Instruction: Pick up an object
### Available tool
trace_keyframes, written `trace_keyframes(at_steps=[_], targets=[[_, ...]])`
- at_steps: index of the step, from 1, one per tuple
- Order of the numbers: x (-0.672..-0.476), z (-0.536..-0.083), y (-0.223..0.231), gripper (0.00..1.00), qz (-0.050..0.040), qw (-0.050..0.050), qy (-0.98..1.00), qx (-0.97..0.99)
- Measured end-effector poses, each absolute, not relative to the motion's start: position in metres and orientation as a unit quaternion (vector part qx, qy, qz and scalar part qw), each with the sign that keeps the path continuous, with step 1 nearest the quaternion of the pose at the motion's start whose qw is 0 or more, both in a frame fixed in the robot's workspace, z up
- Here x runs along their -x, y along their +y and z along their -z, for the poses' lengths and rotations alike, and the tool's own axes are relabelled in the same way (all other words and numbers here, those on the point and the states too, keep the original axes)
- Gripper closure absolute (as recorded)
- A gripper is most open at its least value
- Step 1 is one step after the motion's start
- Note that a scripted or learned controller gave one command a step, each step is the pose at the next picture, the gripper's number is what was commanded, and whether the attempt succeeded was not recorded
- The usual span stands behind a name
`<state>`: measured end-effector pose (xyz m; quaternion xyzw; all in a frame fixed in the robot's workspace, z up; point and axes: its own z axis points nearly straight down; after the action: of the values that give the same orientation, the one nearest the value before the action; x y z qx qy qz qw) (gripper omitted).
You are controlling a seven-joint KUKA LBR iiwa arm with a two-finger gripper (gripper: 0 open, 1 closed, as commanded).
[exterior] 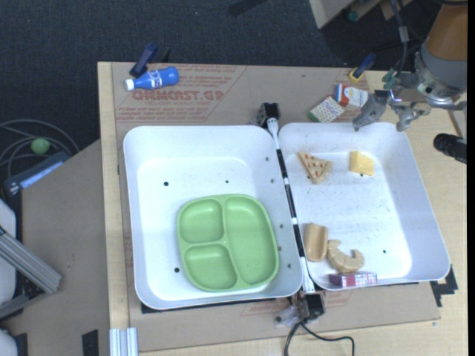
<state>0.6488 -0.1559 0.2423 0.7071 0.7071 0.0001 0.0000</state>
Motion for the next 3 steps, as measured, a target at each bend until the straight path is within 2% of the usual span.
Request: trace_keyframes(at_steps=[1,2,3], targets=[[-0.657,-0.147,-0.224,0.0,0.0007,0.0,0.707,-0.707],[-0.66,-0.084,-0.201,0.0,0.0,-0.001,0.708,-0.707],[-0.662,-0.098,-0.201,1.0,-0.0017,0.003,0.708,-0.706]])
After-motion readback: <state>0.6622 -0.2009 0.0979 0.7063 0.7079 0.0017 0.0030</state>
